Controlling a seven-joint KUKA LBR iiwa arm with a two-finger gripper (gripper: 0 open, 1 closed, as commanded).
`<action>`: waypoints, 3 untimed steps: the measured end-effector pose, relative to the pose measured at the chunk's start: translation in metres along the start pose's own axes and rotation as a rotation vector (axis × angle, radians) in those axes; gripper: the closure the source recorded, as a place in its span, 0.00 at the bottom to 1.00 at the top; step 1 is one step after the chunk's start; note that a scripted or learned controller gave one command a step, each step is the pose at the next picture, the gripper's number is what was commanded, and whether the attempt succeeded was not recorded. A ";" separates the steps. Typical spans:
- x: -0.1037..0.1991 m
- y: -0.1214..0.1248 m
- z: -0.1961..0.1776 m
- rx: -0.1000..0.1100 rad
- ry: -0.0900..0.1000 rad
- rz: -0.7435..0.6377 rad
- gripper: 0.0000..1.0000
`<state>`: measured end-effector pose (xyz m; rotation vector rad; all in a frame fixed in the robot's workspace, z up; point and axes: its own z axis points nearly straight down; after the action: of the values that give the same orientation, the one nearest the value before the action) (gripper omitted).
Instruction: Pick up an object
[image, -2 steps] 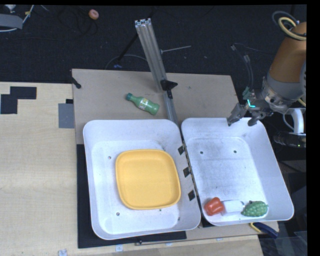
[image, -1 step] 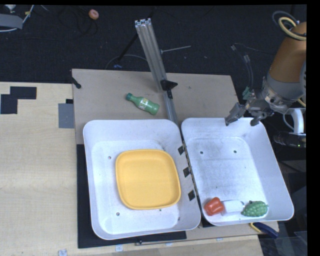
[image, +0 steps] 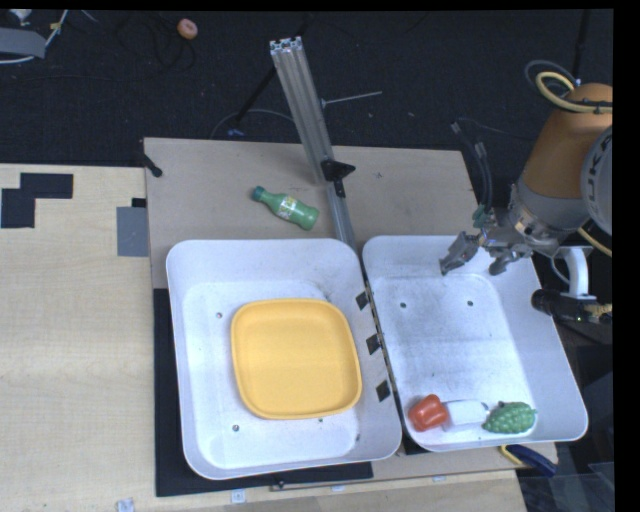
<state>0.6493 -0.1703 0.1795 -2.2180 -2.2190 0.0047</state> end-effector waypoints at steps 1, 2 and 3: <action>0.009 0.000 0.058 0.000 0.000 0.001 0.00; 0.010 0.000 0.090 -0.002 0.000 -0.001 0.00; 0.010 0.001 0.078 -0.005 -0.001 -0.001 1.00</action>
<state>0.6495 -0.1606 0.1017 -2.2206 -2.2228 -0.0002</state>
